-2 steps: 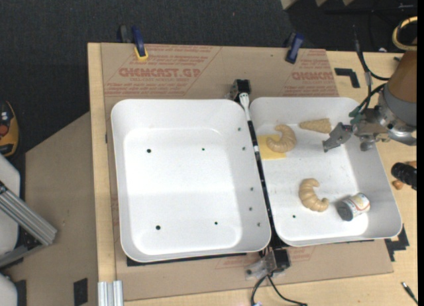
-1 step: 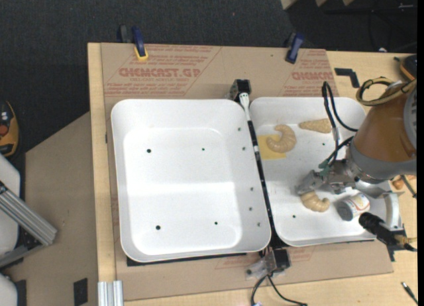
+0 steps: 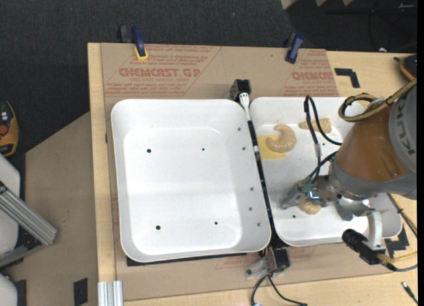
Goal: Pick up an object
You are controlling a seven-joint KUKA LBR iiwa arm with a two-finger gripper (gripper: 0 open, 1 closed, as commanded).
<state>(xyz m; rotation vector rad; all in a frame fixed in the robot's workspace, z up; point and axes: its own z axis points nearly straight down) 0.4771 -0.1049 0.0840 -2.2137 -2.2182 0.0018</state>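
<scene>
End effector (image 3: pixel 299 197) sits low in the right bin (image 3: pixel 291 228), w/ a small tan piece (image 3: pixel 309 208) just below-right, touching or nearly. Can't tell its state.

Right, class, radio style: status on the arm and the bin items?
Gripper low in right bin, fingers unclear. Tan piece beside it, not seen held. Curled piece and small piece lie apart, farther back.

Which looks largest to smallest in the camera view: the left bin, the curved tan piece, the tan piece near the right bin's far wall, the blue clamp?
1. left bin, far the largest.
2. curved tan piece.
3. tan piece near the far wall and blue clamp: too alike to rank.
</scene>
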